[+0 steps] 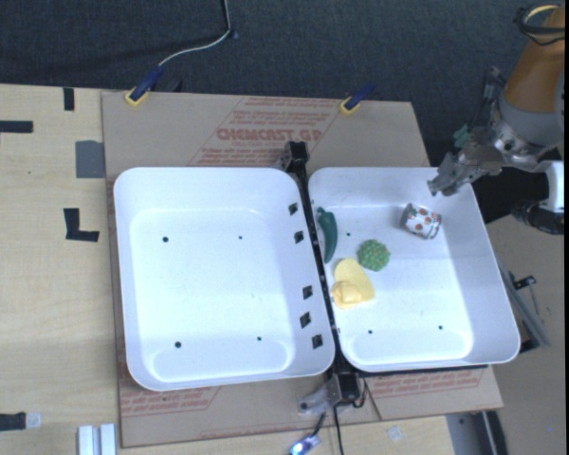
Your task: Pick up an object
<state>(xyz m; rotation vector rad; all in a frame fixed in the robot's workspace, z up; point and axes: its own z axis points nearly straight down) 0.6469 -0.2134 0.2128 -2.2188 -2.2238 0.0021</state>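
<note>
- Camera view, table: two shallow white bins sit side by side on a cardboard sheet; the left bin [209, 273] and the right bin [455, 339] meet along a black clipped seam.
- Camera view, contents: the right bin carries four small things. A dark green piece [326, 232] lies against the seam wall; a yellow object [352, 284] rests just below a round, knobbly green object [373, 254], the two nearly touching; a small white cup with red spots [421, 221] lies tipped on its side, apart from the rest, toward the far right corner.
- Camera view, arm: the grey arm with its orange band [536, 69] reaches in from the right. The gripper [448, 182] hangs above the right bin's far edge, just beside the spotted cup and carrying nothing; whether the jaws are released or clenched cannot be told.
- Step in hand: judged as the approach, before any grasp.
- Next move: it calls for centring over one object, most readily the cup, then descending with the jaws straddling it.
</note>
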